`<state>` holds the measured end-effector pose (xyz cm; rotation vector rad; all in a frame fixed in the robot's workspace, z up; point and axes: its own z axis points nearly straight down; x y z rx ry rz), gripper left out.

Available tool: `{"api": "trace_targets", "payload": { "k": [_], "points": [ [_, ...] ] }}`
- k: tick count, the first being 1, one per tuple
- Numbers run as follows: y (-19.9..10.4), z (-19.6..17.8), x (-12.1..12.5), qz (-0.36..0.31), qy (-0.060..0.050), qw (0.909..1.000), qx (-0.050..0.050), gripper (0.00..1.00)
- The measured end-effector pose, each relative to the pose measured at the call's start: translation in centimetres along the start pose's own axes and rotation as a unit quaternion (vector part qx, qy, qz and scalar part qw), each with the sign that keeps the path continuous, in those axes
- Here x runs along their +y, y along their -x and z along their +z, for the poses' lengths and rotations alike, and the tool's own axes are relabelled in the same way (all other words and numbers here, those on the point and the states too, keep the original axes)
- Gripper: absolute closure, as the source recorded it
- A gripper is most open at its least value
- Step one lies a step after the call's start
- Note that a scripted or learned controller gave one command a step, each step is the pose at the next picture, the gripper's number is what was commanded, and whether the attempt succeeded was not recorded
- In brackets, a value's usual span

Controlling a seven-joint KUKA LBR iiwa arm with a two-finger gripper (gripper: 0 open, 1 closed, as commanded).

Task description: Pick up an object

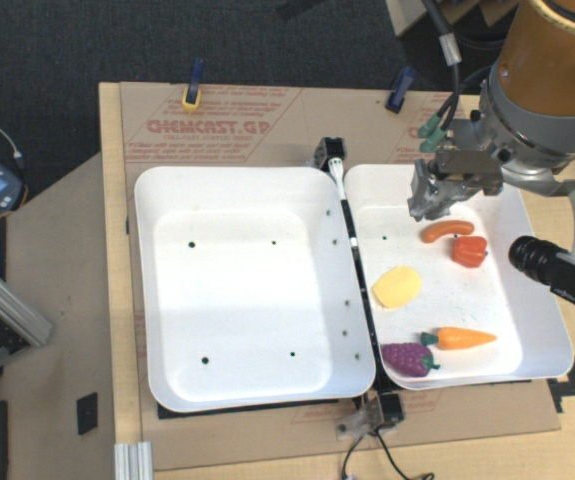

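Camera view: both bins sit on the counter (127, 268).
Sausage (447, 231): lies in the right bin (537, 343) near its far edge, beside a red pepper (470, 251).
Handling: it looks like light, stiff toy plastic, smooth and likely slippery; a grip across its narrow middle seems best.
Claw (433, 204): hangs just above the sausage's left end, nothing seen between its fingers; whether spread or clenched cannot be told.
Other items: yellow piece (397, 287), carrot (460, 339), grapes (408, 358) toward the near edge.
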<state>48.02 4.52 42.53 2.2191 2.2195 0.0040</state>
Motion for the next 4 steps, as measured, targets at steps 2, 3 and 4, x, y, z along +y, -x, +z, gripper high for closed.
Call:
{"api": "trace_targets", "payload": {
  "k": [2,3,4],
  "points": [
    [-0.7,-12.0,0.0,-0.001,0.009,1.0,0.002,1.0],
    [6.0,5.1,-0.3,0.004,-0.011,0.9999,-0.001,1.0],
    [0.6,3.9,-0.1,-0.002,-0.001,1.0,0.001,1.0]
  ]
}}
